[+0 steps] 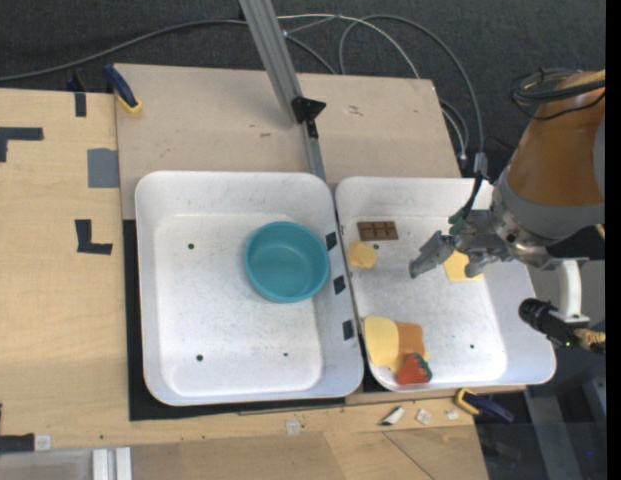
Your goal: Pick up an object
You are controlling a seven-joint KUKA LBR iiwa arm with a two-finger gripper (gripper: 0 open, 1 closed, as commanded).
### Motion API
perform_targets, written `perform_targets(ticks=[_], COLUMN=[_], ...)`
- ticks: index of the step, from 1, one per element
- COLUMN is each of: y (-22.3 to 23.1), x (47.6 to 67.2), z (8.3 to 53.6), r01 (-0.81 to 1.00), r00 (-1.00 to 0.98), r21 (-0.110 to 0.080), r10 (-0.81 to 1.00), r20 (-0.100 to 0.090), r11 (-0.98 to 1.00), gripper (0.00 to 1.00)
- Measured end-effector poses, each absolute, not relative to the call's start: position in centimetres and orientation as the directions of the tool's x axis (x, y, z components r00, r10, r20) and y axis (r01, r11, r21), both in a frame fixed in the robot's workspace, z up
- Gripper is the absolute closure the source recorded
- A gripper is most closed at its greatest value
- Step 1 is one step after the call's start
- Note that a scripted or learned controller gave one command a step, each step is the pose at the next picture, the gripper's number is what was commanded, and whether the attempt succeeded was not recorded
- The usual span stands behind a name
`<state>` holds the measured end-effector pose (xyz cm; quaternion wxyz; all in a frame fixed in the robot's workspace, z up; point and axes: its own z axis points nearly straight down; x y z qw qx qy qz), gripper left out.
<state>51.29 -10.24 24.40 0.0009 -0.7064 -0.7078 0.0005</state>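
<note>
My gripper (452, 261) hangs over the right bin (490, 363), near its upper right part, with its two grey fingers (426, 259) spread apart and open. A small yellow block (458, 267) lies in the gap between them; whether they touch it I cannot tell. Further left in that bin are a brown chocolate-bar piece (377, 231) and a small round yellow piece (362, 256). At the bin's front left corner lie a pale yellow item (382, 340), an orange one (411, 339) and a red one (414, 370), bunched together.
A teal bowl (286, 260) stands upright in the left bin (190, 368), close to the divide between the bins. A grey metal pole (273, 43) slants in from the top. Cables run behind the bins. The arm's orange band (555, 153) is at the right.
</note>
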Motion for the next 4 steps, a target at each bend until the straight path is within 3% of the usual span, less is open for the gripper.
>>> perform_targets(ticks=[1, 3, 4], y=[-10.3, -9.7, -9.7], x=[51.3, 50.3, 50.3], z=[24.4, 11.9, 8.9], r01=[1.0, 1.0, 1.0], r00=[-0.003, -0.001, -0.001], r21=[-0.002, -0.009, 0.0], r10=[1.0, 1.0, 1.0], r20=[0.0, 0.001, -0.001], r11=[0.003, 0.001, 0.001], gripper=[0.0, 0.0, 0.0])
